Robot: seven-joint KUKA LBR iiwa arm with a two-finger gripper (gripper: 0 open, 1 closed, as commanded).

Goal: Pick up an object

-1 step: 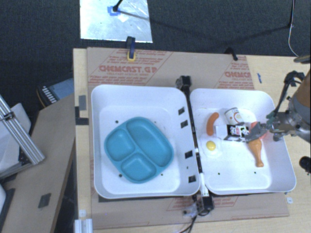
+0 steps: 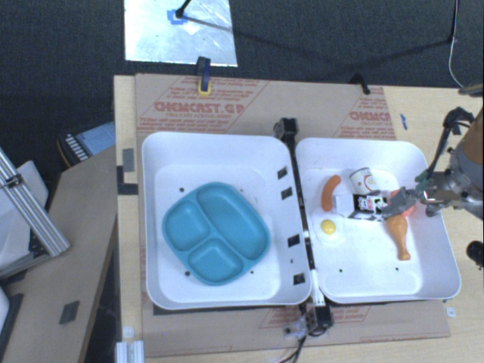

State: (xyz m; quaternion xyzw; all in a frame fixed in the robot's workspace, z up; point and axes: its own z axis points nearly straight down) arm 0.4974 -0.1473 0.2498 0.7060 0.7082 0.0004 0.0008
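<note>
Claw (image 2: 401, 200) low over right bin (image 2: 431, 278), seemingly spread apart, clamped on nothing. Poised at upper end of drumstick (image 2: 400, 235), long axis running down-right, sausage (image 2: 330, 191) and fried egg (image 2: 328, 227) farther left.

Two bins sit side by side on the bench. The left bin (image 2: 159, 157) holds a divided tray (image 2: 215, 233). In the right bin (image 2: 431, 278), a sausage (image 2: 330, 191) lies far left, an egg (image 2: 328, 227) nearer, a can (image 2: 363, 180) to the right, and a drumstick (image 2: 399, 237) right of those.
</note>
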